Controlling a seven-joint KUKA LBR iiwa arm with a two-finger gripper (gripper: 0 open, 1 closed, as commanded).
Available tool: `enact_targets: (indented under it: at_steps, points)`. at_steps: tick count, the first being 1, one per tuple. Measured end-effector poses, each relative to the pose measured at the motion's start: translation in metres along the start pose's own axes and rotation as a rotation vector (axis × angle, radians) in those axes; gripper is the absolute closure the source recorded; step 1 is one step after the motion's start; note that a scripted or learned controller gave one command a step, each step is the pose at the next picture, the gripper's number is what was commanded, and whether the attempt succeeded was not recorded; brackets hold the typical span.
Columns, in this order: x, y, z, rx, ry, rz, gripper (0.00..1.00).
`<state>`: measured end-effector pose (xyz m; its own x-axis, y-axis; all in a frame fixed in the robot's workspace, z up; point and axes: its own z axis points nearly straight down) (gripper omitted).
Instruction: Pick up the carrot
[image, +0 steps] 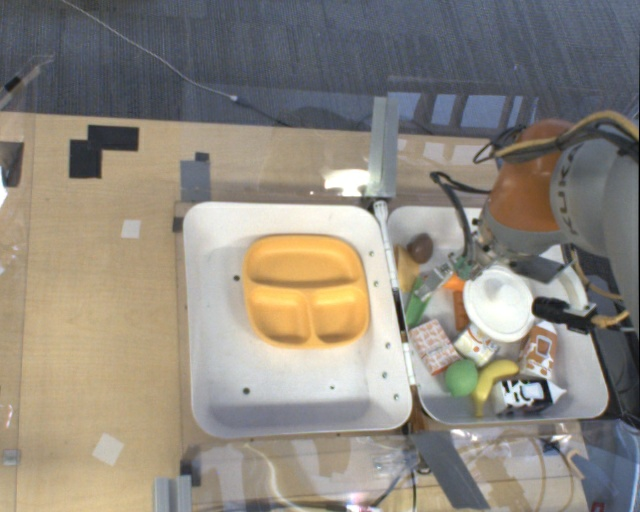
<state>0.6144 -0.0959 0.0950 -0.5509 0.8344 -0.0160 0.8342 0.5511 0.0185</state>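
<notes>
Over the right bin (590, 400) the arm (560, 190) hangs low, its white round wrist part covering the pincer (497, 305), so whether it is open or shut, or has hold of anything, cannot be told. The carrot (455, 284) seems to be the small orange sliver just left of that white part, near the bin's middle, with something green (420, 300) close beside it on the left; most of the carrot is hidden, so its lie is uncertain.

The step in hand looks like the descent onto the carrot. To do it well, the pincer should come down centred on the carrot's body and straddle it across its narrow width, not along its length. The bin is crowded: a red-and-white packet (433, 345), a green ball (461, 378), a banana (492, 380) and a brown carton (540, 352) lie near, and a dark round thing (421, 244) sits toward the far wall. A clean grasp likely calls for going low enough to grip below the carrot's widest line, closing slowly, and lifting straight up so neighbours are not dragged along.

The left bin (200, 300) holds a yellow tray (305, 288) and plays no part yet.
</notes>
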Motion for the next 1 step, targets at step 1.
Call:
enact_targets:
  at_steps: [1]
  points:
    - [-0.0017, 0.0043, -0.0141, -0.010, -0.010, -0.008, 1.00]
